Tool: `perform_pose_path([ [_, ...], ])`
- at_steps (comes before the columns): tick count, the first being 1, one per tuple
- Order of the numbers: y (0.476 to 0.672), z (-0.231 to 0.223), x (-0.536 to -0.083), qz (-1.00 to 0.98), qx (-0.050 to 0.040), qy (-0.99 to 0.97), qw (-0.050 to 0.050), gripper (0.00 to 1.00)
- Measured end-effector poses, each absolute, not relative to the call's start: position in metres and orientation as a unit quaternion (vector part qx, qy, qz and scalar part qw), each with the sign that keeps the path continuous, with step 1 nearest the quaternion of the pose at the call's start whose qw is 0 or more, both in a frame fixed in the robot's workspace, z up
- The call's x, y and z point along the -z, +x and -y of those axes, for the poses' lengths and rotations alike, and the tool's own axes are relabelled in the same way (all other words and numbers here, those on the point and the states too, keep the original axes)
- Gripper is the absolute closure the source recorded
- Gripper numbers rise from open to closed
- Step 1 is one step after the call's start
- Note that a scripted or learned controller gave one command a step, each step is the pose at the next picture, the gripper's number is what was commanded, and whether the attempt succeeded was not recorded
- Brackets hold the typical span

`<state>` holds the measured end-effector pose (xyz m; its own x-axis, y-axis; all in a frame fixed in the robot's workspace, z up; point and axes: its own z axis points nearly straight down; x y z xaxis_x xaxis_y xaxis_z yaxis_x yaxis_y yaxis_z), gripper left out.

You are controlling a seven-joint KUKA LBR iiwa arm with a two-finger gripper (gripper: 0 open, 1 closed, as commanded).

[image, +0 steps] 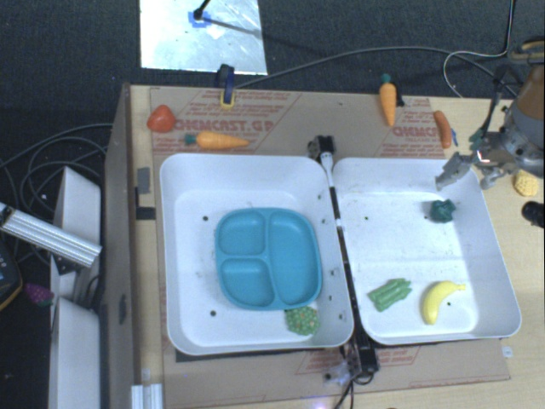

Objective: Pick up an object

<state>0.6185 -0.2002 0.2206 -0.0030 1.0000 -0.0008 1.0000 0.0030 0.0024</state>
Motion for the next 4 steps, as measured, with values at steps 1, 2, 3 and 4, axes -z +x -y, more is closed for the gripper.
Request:
perform_pose_path([
  [1,0.641,0.206,-0.172,-0.709,-0.0001,0.705,0.001,0.0],
  [2,0.652,0.204,-0.14,-0.709,-0.0002,0.705,0.001,0.0],
  [3,0.64,0.201,-0.136,-0.708,-0.0001,0.706,0.001,0.0],
  [4,0.637,0.207,-0.11,-0.708,0.0,0.706,0.001,0.0],
])
